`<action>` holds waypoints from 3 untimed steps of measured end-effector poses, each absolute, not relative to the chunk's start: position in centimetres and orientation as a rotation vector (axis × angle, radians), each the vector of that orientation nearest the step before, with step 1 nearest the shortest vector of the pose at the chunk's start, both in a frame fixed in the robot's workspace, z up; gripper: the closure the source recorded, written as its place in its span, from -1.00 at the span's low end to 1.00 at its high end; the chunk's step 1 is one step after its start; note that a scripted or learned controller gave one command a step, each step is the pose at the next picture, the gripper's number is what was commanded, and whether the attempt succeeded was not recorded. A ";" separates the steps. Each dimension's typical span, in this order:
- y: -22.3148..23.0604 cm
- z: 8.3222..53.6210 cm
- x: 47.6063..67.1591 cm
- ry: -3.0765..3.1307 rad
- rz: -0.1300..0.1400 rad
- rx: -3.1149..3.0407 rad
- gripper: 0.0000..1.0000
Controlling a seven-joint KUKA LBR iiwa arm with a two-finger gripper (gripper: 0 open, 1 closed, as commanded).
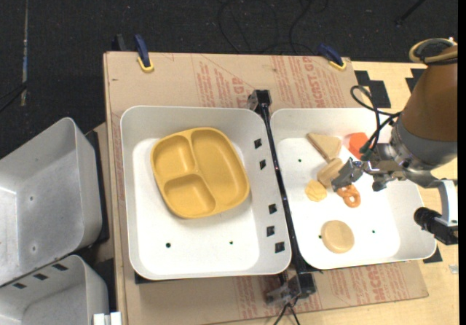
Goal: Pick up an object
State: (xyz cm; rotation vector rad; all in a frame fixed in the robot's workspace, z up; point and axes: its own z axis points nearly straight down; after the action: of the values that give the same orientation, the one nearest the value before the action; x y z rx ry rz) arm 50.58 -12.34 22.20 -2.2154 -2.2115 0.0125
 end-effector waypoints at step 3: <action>-11.1 13.6 50.8 -2.216 0.004 -2.221 -1.00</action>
State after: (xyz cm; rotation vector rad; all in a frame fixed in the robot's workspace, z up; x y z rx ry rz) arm 50.79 -11.13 13.60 -2.2212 -2.2163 0.0036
